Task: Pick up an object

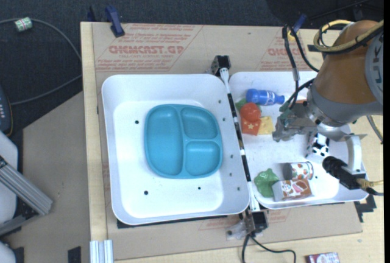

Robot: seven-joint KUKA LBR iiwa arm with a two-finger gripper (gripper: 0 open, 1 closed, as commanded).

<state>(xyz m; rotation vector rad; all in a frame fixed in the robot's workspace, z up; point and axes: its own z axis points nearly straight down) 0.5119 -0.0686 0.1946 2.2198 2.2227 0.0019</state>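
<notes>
White bins [122, 134]: two; one blue plate [181, 140].

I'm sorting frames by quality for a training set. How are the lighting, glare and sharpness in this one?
In the camera view the lighting is even and soft, with faint shadows; the white left bin looks bright but not blown out, and the blue divided plate shows no harsh glare. The bench is fairly sharp, while the gripper and the small items beside it in the right bin look slightly soft.
</notes>
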